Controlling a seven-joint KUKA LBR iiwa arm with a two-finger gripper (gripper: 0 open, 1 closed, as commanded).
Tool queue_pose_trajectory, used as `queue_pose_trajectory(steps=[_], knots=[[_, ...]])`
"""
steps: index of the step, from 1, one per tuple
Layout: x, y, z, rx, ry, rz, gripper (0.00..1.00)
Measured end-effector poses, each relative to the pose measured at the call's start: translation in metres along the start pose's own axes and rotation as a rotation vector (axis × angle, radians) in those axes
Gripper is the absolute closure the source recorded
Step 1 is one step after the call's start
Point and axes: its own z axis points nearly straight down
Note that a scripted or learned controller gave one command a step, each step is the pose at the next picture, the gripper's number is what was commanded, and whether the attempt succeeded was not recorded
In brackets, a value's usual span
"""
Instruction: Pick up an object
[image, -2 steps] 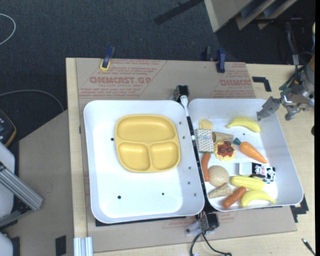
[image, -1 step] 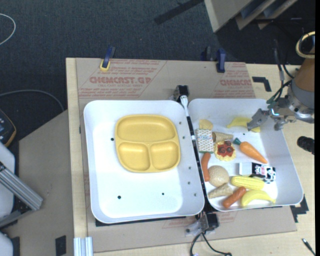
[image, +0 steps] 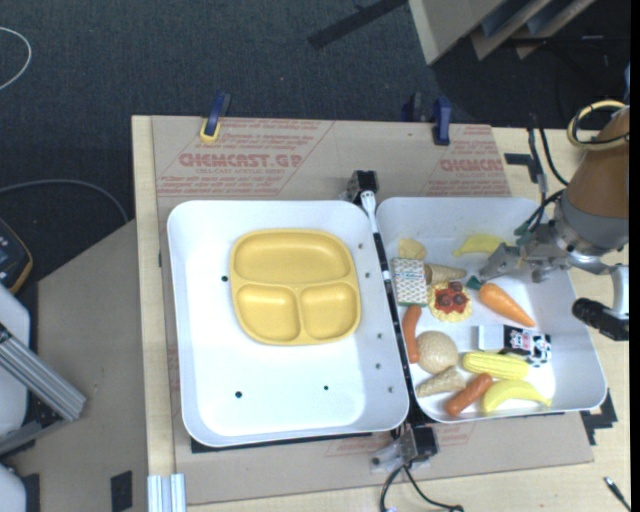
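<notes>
Arm (image: 600, 190): reaches in from the right, above the upper right part of the right bin; orange band shows above the wrist.
Gripper (image: 497, 268): low over the right bin, its dark tips just above the carrot's thick end; nothing visible between the fingers, and whether they are apart or closed cannot be told, as the tips are small and blurred.
Left bin (image: 200, 330): white, shallow; holds a yellow tray (image: 295, 285) with three compartments, set in its upper middle.
Right bin (image: 585, 370): white, touching the left bin along the centre edge; holds the loose items.
Carrot (image: 505, 303): orange, lying at a slant, thick end toward the gripper.
Yellow piece (image: 478, 243): near the upper wall, left of the gripper.
Checked packet (image: 409, 281): by the bin's left wall.
Tart (image: 450, 300): round, yellow with red top, between packet and carrot.
Corn (image: 497, 365): lying across the lower part, beside a black-and-white card (image: 525, 343).
Banana (image: 512, 397): at the lower wall, touching a small orange sausage-like piece (image: 467, 394).
Potato (image: 437, 349): pale, round, left of the corn.
Tabletop (image: 150, 200): pale board with red print, two clamps at its far edge.
</notes>
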Motion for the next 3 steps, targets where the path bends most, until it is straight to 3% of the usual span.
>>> queue_pose_trajectory(steps=[1,2,3], knots=[[0.003,0.001,0.017,-0.003,0.003,-0.002,0.00],[0.002,0.001,0.006,-0.006,0.000,-0.002,1.00],[-0.001,0.007,-0.058,-0.014,-0.006,-0.001,1.00]])
